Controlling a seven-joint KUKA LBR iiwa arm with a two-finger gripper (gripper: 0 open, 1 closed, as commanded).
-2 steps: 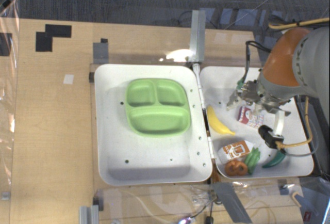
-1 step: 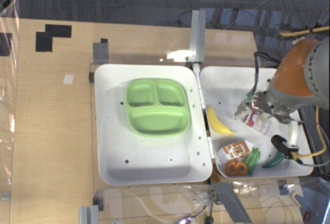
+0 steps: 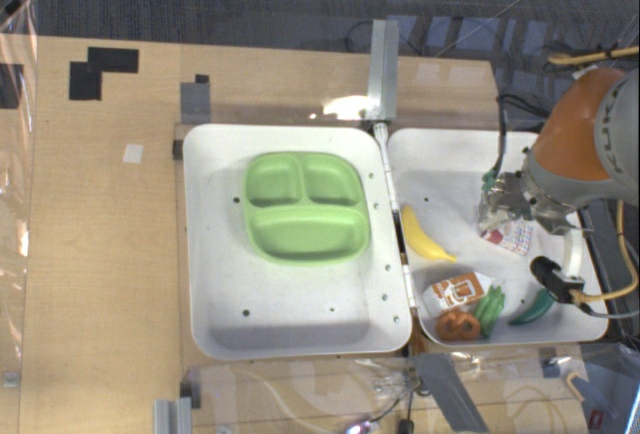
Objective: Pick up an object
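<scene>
My gripper (image 3: 497,209) hangs low over the middle of the right bin (image 3: 440,162), below the orange band of the arm. Just beneath and in front of it lies a small white packet with red print (image 3: 512,239); I cannot tell whether they touch. A yellow banana (image 3: 424,239) lies to the gripper's left near the bin divider. Toward the front of the bin are an orange-and-white snack packet (image 3: 459,290), a reddish-brown round item (image 3: 458,325), a green leafy piece (image 3: 490,306) and a green pepper (image 3: 530,307).
The left bin (image 3: 215,292) holds a green divided plate (image 3: 304,205). A metal post (image 3: 384,72) stands behind the wall between the bins. Cables and a black fitting (image 3: 552,277) hang at the arm's right side, over the bin's right edge.
</scene>
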